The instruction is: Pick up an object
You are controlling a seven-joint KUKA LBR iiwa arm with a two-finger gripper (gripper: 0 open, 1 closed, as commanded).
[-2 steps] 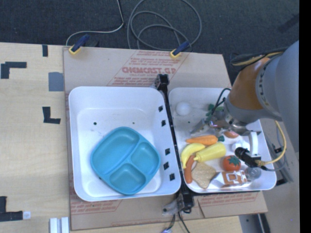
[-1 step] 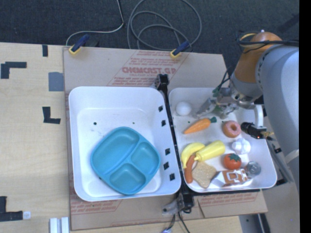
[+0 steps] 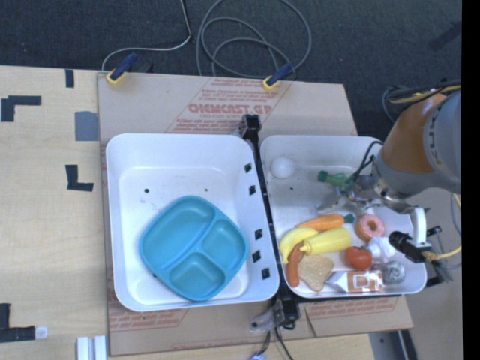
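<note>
Toy food heaped in right bin for easy reach, gripper low among it, finger state impossible to tell.

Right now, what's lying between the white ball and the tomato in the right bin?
In the camera view, the carrot and the yellow banana lie between the white ball and the tomato, with bare bin floor above them.

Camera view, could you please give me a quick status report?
End effector low in right bin, nothing visibly held. Carrot, banana, donut loose alongside. Blue tray in left bin.
</note>
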